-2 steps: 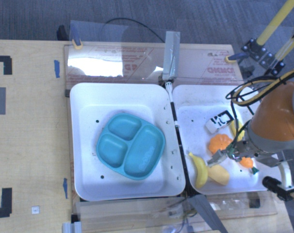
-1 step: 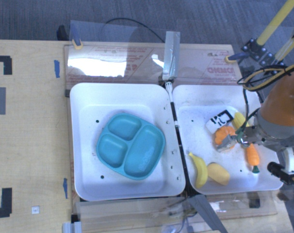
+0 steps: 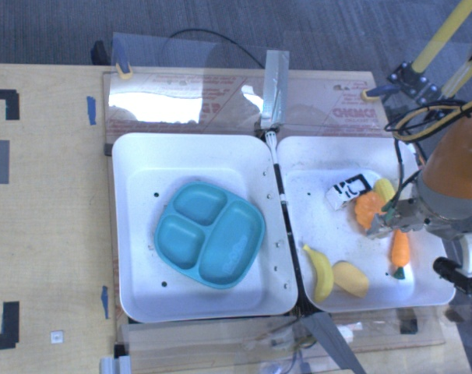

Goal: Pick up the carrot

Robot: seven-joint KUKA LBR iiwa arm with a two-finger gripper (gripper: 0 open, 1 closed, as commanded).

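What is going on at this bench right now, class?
A grey robot arm with an orange band reaches into the right bin, its gripper low beside the carrot, which lies on the bin floor. A banana lies nearby. The left bin holds a blue divided plate.

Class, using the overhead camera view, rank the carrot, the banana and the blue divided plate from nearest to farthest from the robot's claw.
1. Carrot: right bin, just below the claw.
2. Banana: same bin, lower left of the claw.
3. Blue divided plate: left bin, farthest left.
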